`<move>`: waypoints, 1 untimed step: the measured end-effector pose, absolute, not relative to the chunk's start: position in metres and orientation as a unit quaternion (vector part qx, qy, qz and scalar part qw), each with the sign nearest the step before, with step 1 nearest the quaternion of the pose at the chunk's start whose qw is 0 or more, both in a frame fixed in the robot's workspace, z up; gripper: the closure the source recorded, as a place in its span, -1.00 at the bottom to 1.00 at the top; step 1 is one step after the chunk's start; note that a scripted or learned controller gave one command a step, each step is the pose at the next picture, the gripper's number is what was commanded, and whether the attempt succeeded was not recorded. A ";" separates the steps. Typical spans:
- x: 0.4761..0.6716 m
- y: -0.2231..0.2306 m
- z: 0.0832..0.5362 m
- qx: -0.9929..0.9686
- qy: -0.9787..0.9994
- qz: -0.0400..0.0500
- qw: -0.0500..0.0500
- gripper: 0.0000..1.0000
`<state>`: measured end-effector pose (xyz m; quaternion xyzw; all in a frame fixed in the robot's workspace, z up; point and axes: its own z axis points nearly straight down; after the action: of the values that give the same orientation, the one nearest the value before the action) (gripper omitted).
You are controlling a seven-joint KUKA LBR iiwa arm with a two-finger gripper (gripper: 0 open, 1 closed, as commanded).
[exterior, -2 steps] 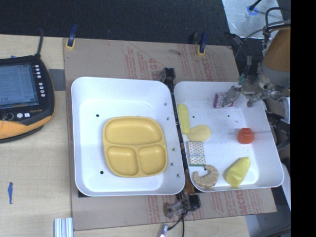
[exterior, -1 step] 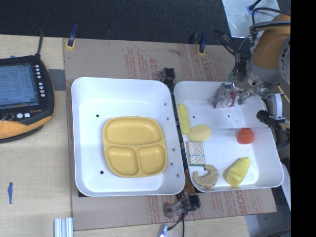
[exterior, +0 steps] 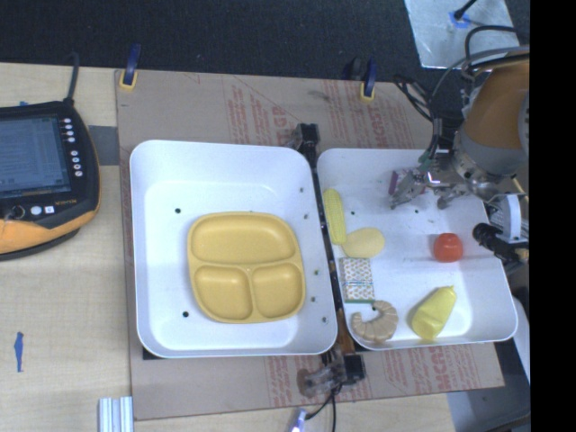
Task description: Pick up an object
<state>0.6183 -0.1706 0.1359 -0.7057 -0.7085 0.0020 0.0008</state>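
The right bin holds a corn cob, a pale yellow potato-like piece, a patterned card, a shrimp-like toy, a yellow bottle-shaped toy and a red tomato. My gripper hangs over the bin's upper right part, fingers spread open with nothing between them, above and left of the tomato.
The left bin holds a yellow divided plate. A tablet controller lies on the bench at far left. Clamps hold the cardboard at the back edge. Cables and the arm's body crowd the right side.
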 end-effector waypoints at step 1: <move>0.656 -0.184 0.092 -0.705 -0.709 0.002 0.001 -1.00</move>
<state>0.6560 -0.1844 0.0916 -0.7049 -0.7093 0.0017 0.0011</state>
